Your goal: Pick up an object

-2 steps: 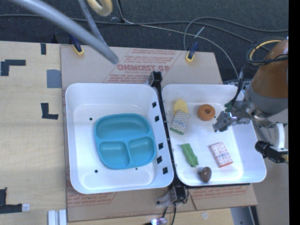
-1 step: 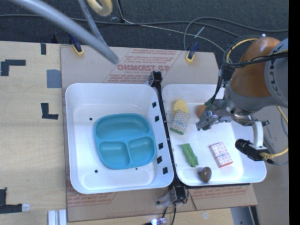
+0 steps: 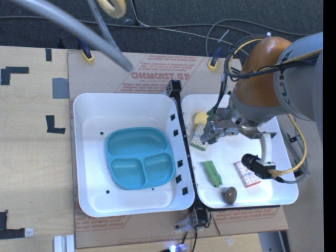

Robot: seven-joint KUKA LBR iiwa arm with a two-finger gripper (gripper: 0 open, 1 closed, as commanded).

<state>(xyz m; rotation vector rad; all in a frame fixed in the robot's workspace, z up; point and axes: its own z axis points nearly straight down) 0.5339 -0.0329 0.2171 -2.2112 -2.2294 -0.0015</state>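
Grey arm's two-finger gripper [image 3: 211, 132] low in the right white bin [image 3: 281, 196], finger state cannot be told, just beside a small yellow object [image 3: 200, 118], green oblong block [image 3: 212, 172] nearby, blue divided tray [image 3: 140, 157] in the left white bin [image 3: 84, 156]

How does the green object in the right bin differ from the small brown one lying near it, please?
The green object is elongated and lies at a slant; the brown object is rounded and compact. The green one is bright, the brown one dull and dark. The green one sits nearer the bin's middle, the brown one near its front rim. Both rest loose in the right bin.

Wooden bench [image 3: 31, 156], dark floor [image 3: 210, 4] behind
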